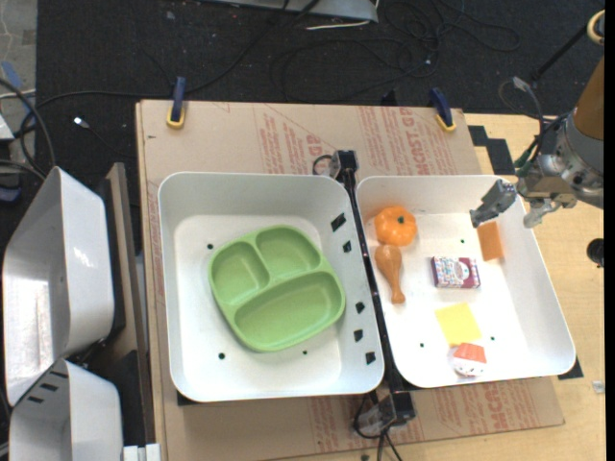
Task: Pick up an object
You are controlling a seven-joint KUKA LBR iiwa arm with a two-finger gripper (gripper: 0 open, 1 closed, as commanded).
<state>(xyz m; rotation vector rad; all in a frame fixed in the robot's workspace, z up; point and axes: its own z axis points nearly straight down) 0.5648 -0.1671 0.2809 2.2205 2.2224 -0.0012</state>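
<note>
1. Nearest the camera, in the right bin, lies a small red-and-white item, with a flat yellow square just beyond it.
2. Past the yellow square sits a pink printed carton; left of it lies a tan drumstick shape.
3. Beyond the drumstick rests a round, glossy orange pumpkin.
4. Left bin holds a smooth green three-compartment plate.
5. Gripper hangs over the right bin's far right corner, fingers spread, above an orange block.
</note>
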